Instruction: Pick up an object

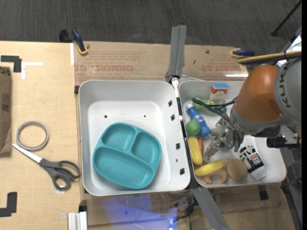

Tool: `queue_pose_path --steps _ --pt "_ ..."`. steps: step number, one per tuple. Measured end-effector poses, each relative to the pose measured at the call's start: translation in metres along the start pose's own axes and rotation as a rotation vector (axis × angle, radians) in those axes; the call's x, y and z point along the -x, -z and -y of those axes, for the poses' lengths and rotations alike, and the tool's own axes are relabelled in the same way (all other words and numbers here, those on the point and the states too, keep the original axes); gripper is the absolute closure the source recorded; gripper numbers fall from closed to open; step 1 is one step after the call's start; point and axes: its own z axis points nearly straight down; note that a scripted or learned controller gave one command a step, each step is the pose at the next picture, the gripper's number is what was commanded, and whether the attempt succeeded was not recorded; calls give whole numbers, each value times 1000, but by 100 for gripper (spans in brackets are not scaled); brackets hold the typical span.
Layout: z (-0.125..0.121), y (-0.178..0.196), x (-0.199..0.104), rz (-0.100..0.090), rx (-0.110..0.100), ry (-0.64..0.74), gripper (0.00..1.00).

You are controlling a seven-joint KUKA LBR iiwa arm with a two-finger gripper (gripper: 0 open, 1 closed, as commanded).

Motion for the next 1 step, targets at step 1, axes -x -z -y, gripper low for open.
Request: queue_pose_path --steps 1 --pt "6 -1 -6 -2 0 -148 0"
